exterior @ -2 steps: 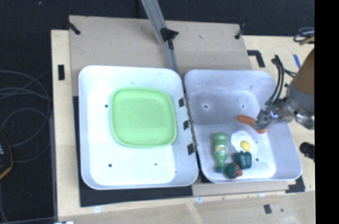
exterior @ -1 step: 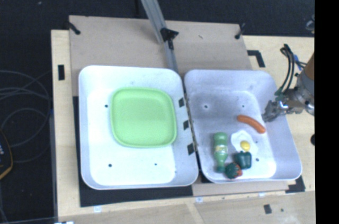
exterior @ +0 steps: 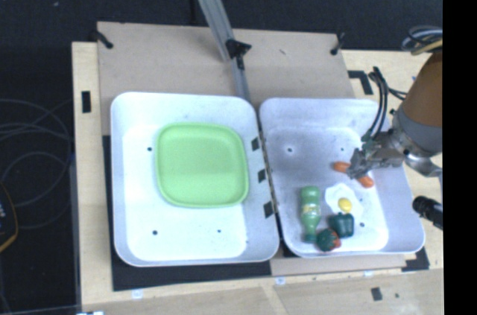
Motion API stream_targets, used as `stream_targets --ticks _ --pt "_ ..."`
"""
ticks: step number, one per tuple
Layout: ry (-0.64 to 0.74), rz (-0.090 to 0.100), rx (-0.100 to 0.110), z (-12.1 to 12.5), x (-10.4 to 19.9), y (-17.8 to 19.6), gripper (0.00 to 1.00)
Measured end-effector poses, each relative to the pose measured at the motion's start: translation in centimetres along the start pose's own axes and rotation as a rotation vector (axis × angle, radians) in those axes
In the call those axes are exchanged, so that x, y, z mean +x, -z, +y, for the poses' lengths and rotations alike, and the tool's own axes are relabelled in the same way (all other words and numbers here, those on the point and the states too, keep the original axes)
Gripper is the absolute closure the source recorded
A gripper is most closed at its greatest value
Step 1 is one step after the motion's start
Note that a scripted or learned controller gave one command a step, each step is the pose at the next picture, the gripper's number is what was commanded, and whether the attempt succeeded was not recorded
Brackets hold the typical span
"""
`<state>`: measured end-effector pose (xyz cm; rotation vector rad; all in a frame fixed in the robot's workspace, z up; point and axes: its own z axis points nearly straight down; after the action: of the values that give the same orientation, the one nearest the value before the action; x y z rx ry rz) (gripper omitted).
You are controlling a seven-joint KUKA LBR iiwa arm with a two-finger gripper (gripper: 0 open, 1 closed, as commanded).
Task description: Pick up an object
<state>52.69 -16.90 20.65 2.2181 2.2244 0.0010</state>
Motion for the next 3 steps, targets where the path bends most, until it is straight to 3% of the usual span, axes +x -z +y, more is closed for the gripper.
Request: stream_targets --ticks 3 --pt "0.001 0.001 -0.001 -0.5 15.2 2.4 1.0"
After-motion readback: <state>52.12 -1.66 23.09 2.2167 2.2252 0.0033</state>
